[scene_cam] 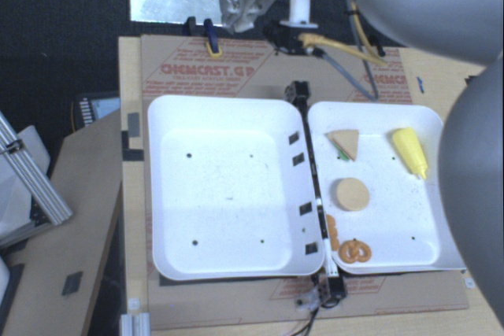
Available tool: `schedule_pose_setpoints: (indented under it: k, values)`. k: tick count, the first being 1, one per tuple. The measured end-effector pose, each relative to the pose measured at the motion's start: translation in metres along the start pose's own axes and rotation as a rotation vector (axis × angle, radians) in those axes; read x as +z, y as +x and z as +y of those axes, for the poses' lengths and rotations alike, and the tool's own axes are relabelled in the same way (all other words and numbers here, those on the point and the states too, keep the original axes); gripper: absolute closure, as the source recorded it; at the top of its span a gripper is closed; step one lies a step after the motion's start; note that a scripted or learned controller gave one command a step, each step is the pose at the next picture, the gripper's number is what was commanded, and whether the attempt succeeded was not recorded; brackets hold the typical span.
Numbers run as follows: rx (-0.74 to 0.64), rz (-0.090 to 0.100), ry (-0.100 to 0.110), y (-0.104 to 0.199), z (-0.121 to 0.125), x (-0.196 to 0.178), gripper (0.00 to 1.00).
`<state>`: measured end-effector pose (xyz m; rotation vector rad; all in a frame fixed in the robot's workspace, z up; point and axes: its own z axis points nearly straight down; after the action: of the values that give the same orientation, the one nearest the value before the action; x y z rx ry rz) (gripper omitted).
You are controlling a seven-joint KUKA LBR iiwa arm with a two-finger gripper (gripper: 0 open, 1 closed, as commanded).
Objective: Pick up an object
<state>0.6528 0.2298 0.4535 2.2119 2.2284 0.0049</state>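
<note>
The right bin [425, 248] holds several toy foods: a tan sandwich wedge [345, 143], a yellow corn-like piece [410, 150], a round tan cookie [352, 194] and an orange pretzel [354, 251] near the front left corner. My gripper [239, 12] hangs high at the top of the camera view, above the cardboard behind the left bin [165, 193], well away from every object. Its translucent fingers point down with nothing visible between them.
The grey arm fills the upper right and right side, overhanging part of the right bin. Yellow and grey cables [346, 51] trail across the cardboard base [205, 68] behind the bins. A black divider strip [311, 177] with clips runs between the bins.
</note>
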Motion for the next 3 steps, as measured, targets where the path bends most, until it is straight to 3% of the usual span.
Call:
schedule_pose_setpoints:
  k: [1,2,3]
  values:
    - [0.008,-0.003,0.011,-0.035,-0.024,0.236,1.0]
    - [0.001,0.001,0.002,0.007,-0.069,0.158,1.0]
    - [0.002,0.007,-0.015,0.005,-0.07,-0.008,1.0]
